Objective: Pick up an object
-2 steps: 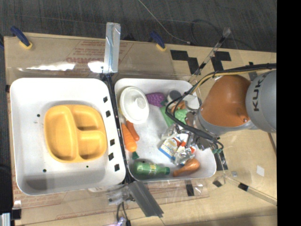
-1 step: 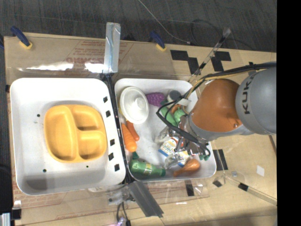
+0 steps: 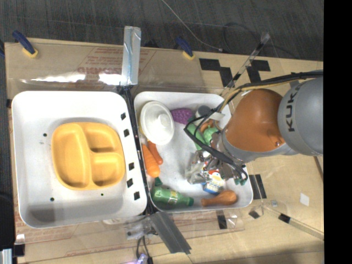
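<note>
My gripper (image 3: 199, 167) hangs low in the right bin (image 3: 177, 150), over its lower middle, below the orange wrist band. Its metal fingers sit among small items: a blue and white packet (image 3: 212, 187) and an orange carrot-shaped toy (image 3: 220, 198) lie just below and to the right. A green bottle (image 3: 170, 197) lies along the bin's front wall. A white bowl (image 3: 157, 121) and a purple item (image 3: 182, 115) rest at the back, and an orange carrot (image 3: 151, 157) lies by the left wall. Nothing is clearly visible between the fingers.
The left bin (image 3: 33, 147) holds a yellow divided tray (image 3: 88, 154). Black cables (image 3: 201, 131) loop from the wrist over the right bin. A green item (image 3: 204, 137) is partly hidden under the arm. Cardboard and clamps surround both bins.
</note>
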You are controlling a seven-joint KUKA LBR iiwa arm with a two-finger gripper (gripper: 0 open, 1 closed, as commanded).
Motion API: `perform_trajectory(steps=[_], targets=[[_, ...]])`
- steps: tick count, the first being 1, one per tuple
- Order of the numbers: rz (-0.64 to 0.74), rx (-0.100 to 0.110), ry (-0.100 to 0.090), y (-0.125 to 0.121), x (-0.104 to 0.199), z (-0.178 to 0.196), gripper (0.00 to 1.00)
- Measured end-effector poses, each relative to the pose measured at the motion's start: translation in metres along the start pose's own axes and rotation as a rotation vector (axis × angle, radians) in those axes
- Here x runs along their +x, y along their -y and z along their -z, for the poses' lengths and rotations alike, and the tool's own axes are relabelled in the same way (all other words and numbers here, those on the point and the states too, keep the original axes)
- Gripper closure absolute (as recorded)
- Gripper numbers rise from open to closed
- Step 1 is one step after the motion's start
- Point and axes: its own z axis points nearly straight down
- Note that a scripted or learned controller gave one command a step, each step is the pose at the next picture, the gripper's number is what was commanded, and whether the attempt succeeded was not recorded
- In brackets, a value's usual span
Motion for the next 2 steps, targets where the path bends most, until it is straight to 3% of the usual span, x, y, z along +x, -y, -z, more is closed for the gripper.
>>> perform_trajectory(steps=[1,2], targets=[[-0.069,0.006,0.011,-0.023,-0.03,0.154,1.0],[-0.356,0.003,0.003,-0.068,-0.11,0.152,1.0]])
